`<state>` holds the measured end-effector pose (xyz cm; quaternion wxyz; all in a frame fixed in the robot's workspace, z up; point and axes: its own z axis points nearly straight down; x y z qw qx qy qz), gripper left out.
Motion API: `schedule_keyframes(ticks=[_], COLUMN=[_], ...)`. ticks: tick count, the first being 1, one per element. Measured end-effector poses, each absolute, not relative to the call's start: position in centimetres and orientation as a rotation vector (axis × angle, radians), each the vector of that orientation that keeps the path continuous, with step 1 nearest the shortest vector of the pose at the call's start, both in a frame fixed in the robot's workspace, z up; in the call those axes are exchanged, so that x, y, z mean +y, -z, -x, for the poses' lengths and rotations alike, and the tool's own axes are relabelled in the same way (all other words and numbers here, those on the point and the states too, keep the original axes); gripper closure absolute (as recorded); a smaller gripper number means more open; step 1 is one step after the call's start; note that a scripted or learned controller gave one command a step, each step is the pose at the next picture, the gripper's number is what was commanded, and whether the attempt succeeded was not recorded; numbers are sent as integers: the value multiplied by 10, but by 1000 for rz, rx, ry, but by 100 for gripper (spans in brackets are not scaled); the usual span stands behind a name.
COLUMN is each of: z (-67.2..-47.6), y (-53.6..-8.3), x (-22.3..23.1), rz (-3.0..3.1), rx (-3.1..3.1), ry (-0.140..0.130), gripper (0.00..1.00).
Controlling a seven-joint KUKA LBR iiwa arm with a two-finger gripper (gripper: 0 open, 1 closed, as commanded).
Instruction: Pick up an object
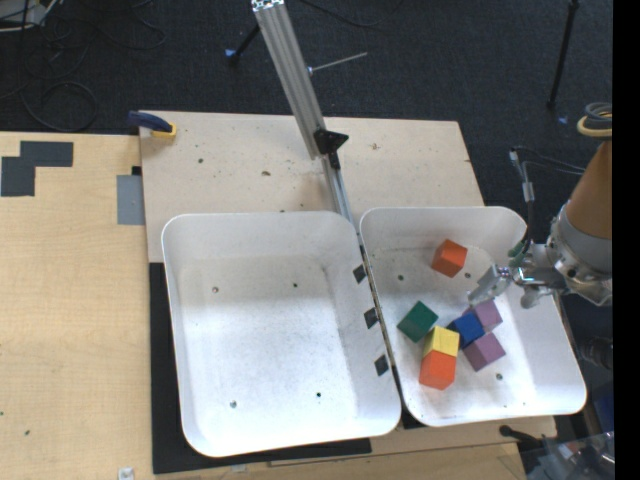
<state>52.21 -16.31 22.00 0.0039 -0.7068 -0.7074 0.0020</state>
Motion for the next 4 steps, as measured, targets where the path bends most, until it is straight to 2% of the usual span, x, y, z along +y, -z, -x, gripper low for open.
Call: schedule_keyframes(ticks=[1, 2, 3, 4], z=[-523, -520, -511, -517], y=[-222, -179, -130, -121], x=[-164, -161, -159, -161], rz=[2221, 2217, 2223, 2231], rx=[-2218, -2215, -2219, -2234], ry=[-2, -6, 3, 15], gripper=[0, 0, 0, 0])
